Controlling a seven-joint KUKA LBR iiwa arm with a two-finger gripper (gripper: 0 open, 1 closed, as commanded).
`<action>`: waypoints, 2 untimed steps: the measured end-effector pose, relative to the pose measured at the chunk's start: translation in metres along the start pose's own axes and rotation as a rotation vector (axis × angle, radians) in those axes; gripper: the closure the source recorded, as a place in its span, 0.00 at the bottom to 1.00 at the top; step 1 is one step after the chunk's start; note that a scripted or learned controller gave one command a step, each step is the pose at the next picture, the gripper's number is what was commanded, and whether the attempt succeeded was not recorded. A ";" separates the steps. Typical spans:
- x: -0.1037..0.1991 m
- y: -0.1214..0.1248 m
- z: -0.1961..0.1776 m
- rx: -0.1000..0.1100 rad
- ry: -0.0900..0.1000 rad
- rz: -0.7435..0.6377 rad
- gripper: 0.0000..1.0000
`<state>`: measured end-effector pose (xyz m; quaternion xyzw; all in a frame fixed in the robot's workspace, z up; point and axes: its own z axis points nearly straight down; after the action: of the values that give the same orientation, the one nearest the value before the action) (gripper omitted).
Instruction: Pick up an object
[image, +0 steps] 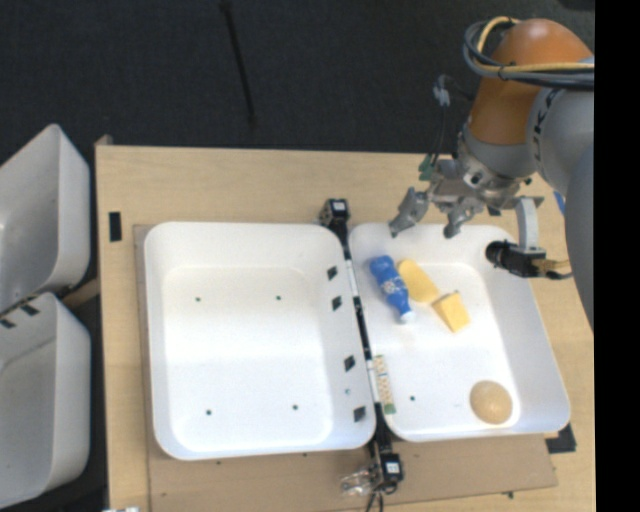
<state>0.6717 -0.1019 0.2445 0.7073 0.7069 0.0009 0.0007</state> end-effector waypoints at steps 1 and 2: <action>0.005 -0.004 0.092 0.008 -0.001 -0.002 0.00; 0.001 0.018 0.140 0.007 -0.010 -0.006 0.00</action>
<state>0.6902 -0.1008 0.1043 0.7050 0.7092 -0.0051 0.0020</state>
